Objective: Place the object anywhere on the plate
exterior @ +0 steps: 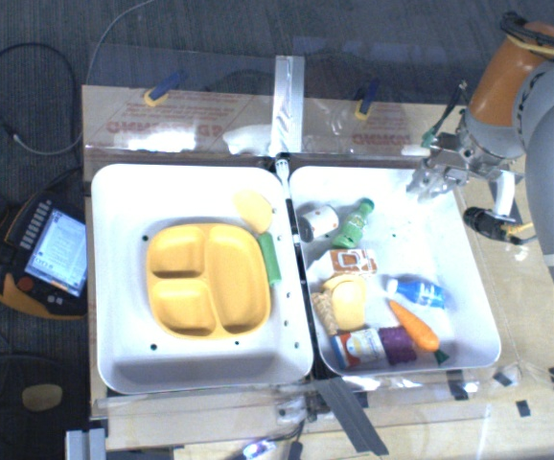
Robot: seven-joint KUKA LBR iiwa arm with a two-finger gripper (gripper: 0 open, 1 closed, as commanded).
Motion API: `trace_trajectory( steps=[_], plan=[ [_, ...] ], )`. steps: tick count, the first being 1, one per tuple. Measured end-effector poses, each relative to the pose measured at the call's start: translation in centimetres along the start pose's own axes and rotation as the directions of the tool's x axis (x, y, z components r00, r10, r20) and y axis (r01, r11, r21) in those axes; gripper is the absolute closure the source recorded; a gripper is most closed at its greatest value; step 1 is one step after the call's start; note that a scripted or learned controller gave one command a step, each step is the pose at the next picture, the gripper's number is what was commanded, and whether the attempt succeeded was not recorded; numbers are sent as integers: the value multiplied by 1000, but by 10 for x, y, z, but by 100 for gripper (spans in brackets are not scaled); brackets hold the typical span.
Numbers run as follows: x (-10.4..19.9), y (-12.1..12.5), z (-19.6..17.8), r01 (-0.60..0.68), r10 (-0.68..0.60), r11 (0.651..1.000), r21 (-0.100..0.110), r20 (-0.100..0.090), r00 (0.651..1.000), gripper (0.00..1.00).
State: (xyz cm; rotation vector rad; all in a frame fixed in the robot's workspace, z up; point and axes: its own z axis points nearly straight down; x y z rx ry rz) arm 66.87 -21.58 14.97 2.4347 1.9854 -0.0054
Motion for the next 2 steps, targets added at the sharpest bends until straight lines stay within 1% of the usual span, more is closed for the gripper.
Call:
trace_trajectory(
  steps=[1, 2],
  plan=[
    [-2, -7, 20, 261, -261, 965, 1, 1, 965, 100],
    [-7, 1, -26, 201, -201, 979, -1, -2, 979, 100]
  ],
)
